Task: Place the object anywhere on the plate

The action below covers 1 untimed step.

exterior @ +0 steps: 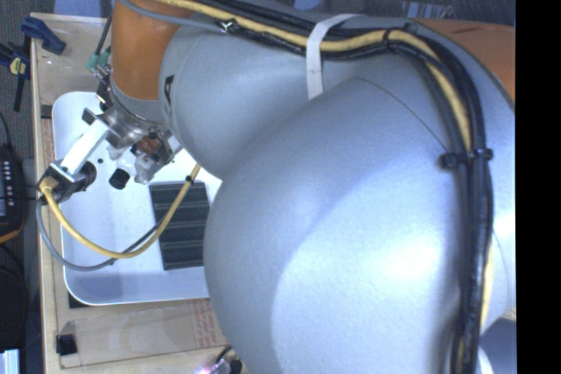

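Note:
My grey arm [351, 188] reaches in from the right and covers most of the camera view. Its orange band [140, 31] sits at the upper left. Below the band my gripper [127, 144] hangs over the left white bin [79, 267], with white and black fittings around it. A dark ribbed rectangular thing [180, 223] lies in the bin just below and right of the gripper, partly hidden by the arm. I cannot tell whether the gripper touches it. A yellow cable [96, 251] loops from the gripper across the bin floor.
The bin rests on a wooden bench [131, 337]. A blue clamp [39, 32] sits at the bench's upper left corner. A black device [7, 188] stands at the far left edge. The arm hides the right side of the bench.

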Available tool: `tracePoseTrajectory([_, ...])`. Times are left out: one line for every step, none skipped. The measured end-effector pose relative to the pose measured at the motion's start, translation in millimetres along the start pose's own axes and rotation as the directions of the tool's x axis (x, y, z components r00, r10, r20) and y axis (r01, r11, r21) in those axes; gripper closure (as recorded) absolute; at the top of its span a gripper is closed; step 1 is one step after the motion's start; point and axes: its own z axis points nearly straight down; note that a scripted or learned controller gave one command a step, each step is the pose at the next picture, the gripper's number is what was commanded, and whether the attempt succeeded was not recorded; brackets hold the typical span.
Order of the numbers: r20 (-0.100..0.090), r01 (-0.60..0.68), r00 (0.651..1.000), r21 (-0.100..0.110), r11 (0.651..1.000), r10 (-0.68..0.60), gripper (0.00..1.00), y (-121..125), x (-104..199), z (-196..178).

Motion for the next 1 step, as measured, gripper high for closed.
tracePoseTrajectory([0.0,-0.21,0.978,0.001,0.978,0.21,1.0,65.2,-15.5,64.3])
